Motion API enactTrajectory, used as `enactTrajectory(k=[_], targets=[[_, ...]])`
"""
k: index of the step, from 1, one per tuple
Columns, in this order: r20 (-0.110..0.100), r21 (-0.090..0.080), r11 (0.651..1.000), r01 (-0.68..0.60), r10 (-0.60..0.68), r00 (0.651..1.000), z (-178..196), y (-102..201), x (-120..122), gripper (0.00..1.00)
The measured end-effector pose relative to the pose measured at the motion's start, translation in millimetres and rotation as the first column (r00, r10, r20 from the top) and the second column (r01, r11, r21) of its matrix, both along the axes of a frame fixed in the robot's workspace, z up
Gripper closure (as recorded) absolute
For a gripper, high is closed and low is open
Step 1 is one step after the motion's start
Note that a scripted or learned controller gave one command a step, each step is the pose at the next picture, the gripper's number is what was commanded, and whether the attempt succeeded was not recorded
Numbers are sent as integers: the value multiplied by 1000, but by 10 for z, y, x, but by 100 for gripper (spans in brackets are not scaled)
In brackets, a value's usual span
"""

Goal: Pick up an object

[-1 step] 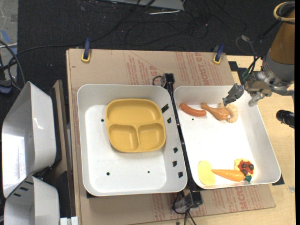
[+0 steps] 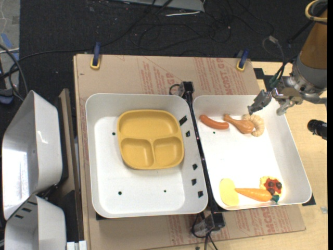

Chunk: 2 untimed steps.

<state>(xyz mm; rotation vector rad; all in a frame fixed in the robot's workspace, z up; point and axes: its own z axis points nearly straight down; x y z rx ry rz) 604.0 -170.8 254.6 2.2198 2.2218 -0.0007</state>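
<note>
The gripper (image 2: 270, 101) is hanging over the far edge of the right bin (image 2: 291, 155) with its two fingers spread apart and nothing between them, just above the chicken drumstick (image 2: 244, 123). That drumstick is lying near the bin's far wall beside a sausage (image 2: 213, 122), while a carrot (image 2: 253, 194), a yellow slice (image 2: 228, 191) and a small pizza piece (image 2: 272, 185) are sitting along the near edge. A yellow divided plate (image 2: 151, 138) is resting in the left bin (image 2: 104, 191).

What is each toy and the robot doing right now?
Tool: above the right bin's far edge, holding nothing.
Tray: flat in the left bin, nothing in it.
Sausage: lying in the right bin.
Drumstick: lying beside the sausage.
Carrot: lying at the near edge.
Yellow piece: flat, touching the carrot.
</note>
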Motion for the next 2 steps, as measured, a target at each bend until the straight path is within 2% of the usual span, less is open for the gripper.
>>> enactTrajectory(k=[1, 2], targets=[[-6, 1, 1000, 3, -3, 1000, -539, -57, -91, 0], [-6, 2, 1000, -1, 1, 1000, -1080, 53, -89, 0]])
